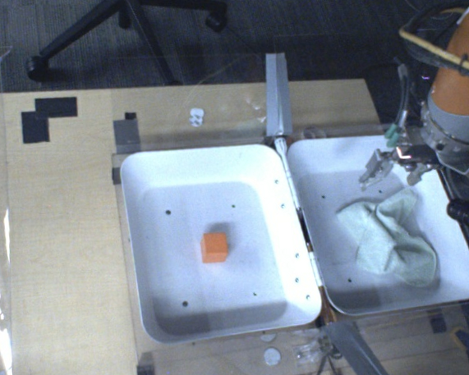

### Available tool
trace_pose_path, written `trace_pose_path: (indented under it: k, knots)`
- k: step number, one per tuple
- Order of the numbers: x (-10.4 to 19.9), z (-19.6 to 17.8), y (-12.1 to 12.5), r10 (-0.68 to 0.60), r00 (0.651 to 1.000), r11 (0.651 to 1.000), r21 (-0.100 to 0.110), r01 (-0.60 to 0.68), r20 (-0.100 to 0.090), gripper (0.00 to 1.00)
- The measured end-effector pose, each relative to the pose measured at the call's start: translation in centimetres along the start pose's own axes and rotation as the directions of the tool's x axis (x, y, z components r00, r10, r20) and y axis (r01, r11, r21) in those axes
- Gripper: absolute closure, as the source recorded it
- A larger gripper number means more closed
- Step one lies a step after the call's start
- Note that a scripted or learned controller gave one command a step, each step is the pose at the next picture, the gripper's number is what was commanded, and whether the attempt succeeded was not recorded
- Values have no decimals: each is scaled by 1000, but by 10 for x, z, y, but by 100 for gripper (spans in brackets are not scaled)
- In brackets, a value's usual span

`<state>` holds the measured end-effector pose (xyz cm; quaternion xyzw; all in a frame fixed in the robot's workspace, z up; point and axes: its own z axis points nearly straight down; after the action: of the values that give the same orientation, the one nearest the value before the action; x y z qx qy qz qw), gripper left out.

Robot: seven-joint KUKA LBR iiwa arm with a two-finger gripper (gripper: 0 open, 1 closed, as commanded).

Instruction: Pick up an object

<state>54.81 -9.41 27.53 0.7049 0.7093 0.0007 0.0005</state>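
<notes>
The wooden bench (pixel 60 265) carries two white bins. In the right bin (pixel 332 173) a pale green cloth (pixel 390 238) lies crumpled, its long axis running from about ten o'clock to four o'clock, folds hiding its true outline. The grey arm (pixel 458 111) enters at three o'clock, cut off by the frame edge. Its gripper (pixel 396 167) hovers at the cloth's twelve o'clock with fingers spread apart, nothing between them. The left bin (pixel 147 183) holds a small orange cube (pixel 215 247) near its centre.

Your count on the bench

You have two white bins (pixel 140 233), one orange cube (pixel 215 247) in the left, and one crumpled pale green cloth (pixel 391 240) in the right.
</notes>
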Motion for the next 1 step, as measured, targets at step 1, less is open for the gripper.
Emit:
trace_pose_path:
  k: [1]
  knots:
    - [-31, 133, -28, -241, 971, 971, 1, 241, 0, 0]
